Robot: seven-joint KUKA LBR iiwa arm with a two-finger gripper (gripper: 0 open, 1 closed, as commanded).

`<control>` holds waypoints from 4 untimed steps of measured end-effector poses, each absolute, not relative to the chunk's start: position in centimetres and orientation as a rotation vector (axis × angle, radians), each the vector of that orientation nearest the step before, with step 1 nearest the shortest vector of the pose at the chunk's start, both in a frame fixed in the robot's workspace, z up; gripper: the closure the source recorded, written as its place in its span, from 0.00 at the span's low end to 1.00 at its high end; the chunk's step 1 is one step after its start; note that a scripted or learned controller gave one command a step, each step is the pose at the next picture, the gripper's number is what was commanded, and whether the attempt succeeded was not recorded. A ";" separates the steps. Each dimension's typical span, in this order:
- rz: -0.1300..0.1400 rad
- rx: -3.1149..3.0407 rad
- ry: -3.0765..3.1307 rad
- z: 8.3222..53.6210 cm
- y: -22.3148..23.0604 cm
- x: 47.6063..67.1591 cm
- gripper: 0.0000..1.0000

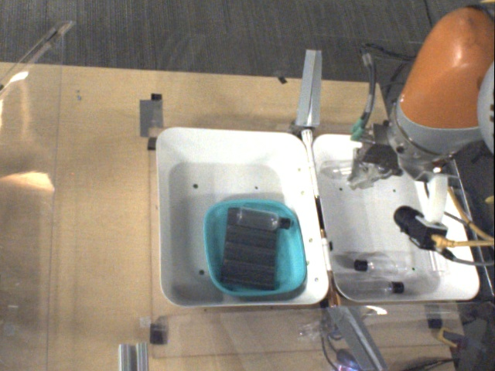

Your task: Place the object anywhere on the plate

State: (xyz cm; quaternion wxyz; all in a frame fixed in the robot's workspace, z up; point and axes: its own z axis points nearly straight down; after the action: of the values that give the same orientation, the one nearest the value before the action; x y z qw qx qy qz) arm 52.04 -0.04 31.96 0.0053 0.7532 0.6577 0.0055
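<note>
While the gripper (363,178) hangs over the far left corner of the right bin (465,292), close to the wall between it and the left bin (232,135), this slant does not let me tell whether it is open or closed.

In the left bin, the teal plate (295,263) sits toward the near right corner. Its right rim is close to the bin's right wall and its near rim is close to the front wall. Bare white floor shows to its left and beyond it. A dark ridged block (249,257) covers most of the plate, leaving a teal margin on either side. A clear bottle (257,219) lies across the block's far end, inside the plate's rim, with its black cap pointing right.

In the right bin, two bottles (380,267) lie along the near wall, one just behind the other. White floor lies open between them and the gripper.
</note>
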 end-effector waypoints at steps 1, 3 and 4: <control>0.005 2.145 2.293 23.1 7.2 54.6 1.00; 0.012 2.091 2.333 35.2 -0.9 52.7 0.00; 0.020 2.077 2.335 36.4 -0.8 53.0 1.00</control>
State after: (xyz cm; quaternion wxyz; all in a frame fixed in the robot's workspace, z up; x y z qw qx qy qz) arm 52.97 -0.77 36.41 0.0080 0.6646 0.7472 0.0063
